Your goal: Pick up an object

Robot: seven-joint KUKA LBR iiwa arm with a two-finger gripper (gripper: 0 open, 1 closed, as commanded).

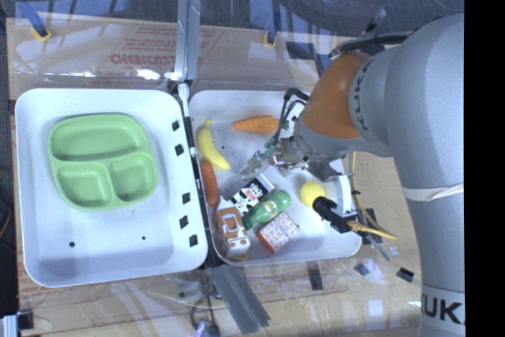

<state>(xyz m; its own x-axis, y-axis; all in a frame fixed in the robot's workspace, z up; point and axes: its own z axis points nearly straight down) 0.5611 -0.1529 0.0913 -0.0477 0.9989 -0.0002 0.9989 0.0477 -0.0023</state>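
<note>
Your hand [272,158] hangs over the middle of the right-hand shallow white bin [237,102], and the things you could take lie around it like a ring. I cannot tell whether it is open or closed, because the metal parts blur together from this slant; nothing shows between them. The nearest candidate, as I judge it, is the small black-and-white patterned block [251,192], just beside the hand at about 7 o'clock. Next to that, at about 6 o'clock, lies the green plastic bottle [269,208], its long axis running from 8 o'clock up to 2 o'clock. The orange plastic carrot [256,123] sits near at 12 o'clock, lying almost level across the view, and the yellow plastic banana [210,147] lies at 9 o'clock, its length running from 11 o'clock down to 5 o'clock, close along the bin's left wall. A round yellow lemon-like piece [312,192] rests at 4 o'clock, partly under the arm. The grey arm with the orange band [335,102] reaches in from 3 o'clock and bends down steeply at the wrist, so the hand points downward into the bin. The left bin [31,193] holds a green divided plate [102,160], well apart from the hand.
</note>
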